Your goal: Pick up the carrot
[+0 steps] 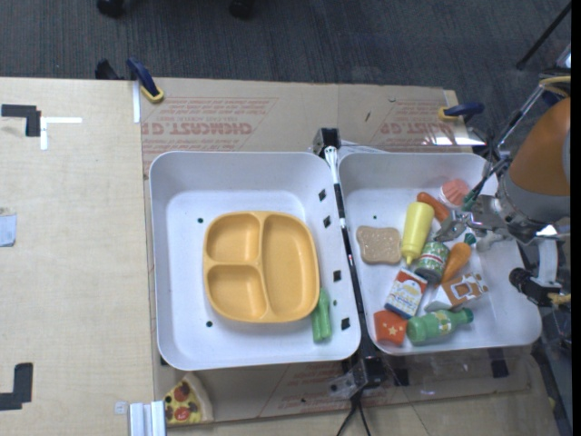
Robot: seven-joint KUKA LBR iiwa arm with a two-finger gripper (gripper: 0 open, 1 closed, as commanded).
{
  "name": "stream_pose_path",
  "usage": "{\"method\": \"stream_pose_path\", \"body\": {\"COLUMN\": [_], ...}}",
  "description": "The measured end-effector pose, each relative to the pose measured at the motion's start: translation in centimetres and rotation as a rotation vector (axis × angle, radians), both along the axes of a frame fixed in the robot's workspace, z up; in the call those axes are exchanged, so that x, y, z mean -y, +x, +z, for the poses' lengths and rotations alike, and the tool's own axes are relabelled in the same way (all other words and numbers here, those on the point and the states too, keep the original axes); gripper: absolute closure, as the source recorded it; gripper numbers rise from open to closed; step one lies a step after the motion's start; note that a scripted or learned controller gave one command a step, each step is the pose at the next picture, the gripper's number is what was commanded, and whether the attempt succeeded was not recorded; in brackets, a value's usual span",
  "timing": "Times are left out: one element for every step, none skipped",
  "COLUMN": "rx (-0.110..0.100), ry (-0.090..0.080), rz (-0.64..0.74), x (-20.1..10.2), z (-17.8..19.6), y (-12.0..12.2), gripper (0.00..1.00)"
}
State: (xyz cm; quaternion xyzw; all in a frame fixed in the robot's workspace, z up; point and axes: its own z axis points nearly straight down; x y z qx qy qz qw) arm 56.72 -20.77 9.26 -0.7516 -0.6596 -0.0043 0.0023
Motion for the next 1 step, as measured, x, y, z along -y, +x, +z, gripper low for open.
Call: {"method": "stream_pose_path", "body": {"rx": [-0.001], "ry": [-0.006], "rz": [0.0], "x": [0.27], "z": [0.88], "y": [-0.01], "gripper": [1.0]}}
